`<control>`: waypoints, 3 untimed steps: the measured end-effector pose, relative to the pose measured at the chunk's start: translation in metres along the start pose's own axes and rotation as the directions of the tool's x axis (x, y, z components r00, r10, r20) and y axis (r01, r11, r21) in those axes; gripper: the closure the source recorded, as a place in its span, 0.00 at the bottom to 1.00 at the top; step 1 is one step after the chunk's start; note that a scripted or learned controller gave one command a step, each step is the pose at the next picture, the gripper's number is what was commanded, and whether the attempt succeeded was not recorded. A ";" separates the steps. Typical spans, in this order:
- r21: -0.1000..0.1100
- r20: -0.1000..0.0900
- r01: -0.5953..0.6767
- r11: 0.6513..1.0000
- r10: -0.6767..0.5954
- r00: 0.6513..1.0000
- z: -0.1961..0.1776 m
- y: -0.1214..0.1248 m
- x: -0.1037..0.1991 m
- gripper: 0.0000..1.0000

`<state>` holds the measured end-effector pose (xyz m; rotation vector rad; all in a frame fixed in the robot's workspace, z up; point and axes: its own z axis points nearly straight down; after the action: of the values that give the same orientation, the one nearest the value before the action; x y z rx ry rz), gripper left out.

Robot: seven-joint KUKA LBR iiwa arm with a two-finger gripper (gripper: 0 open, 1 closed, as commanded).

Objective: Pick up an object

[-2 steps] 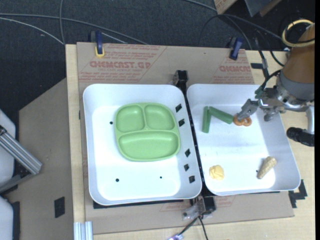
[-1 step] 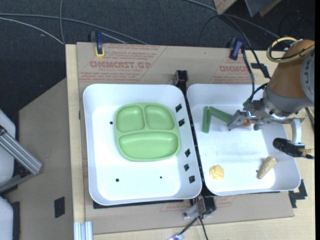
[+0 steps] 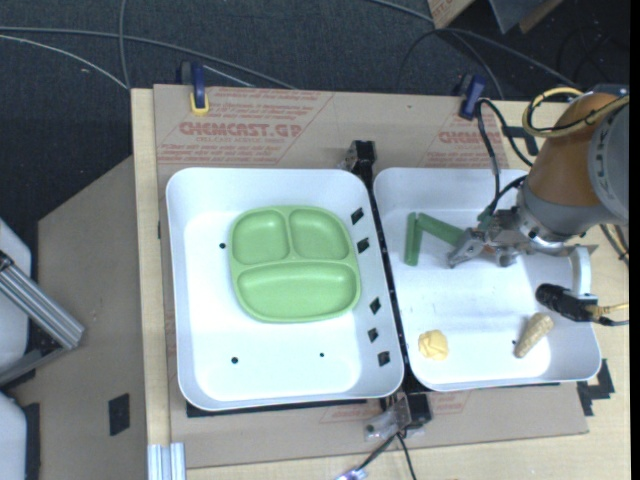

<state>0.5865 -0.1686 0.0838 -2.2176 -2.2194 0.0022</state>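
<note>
Green L-shaped piece (image 3: 425,235) — its arm's end touches the tool (image 3: 462,252).

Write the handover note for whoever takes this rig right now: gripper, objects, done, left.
Gripper: low in the right bin, fingers at the end of the green L-shaped piece; I cannot tell whether they are closed on it.
Objects: green L-shaped piece in the right bin's upper left part; yellow lump near that bin's front edge; tan cone-shaped piece at its front right. Green divided plate lies in the left bin.
Done: arm brought to the green piece.
Left: nothing is lifted yet; confirm a grasp and raise it.
</note>
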 end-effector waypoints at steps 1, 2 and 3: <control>-0.003 0.000 -0.001 1.000 0.001 1.000 -0.012 0.001 0.000 1.00; -0.010 0.003 0.001 1.000 -0.001 1.000 -0.065 0.010 0.007 1.00; -0.009 0.004 0.000 1.000 0.000 1.000 -0.112 0.016 0.001 1.00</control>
<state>0.6031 -0.1679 0.1957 -2.2242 -2.2257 -0.0043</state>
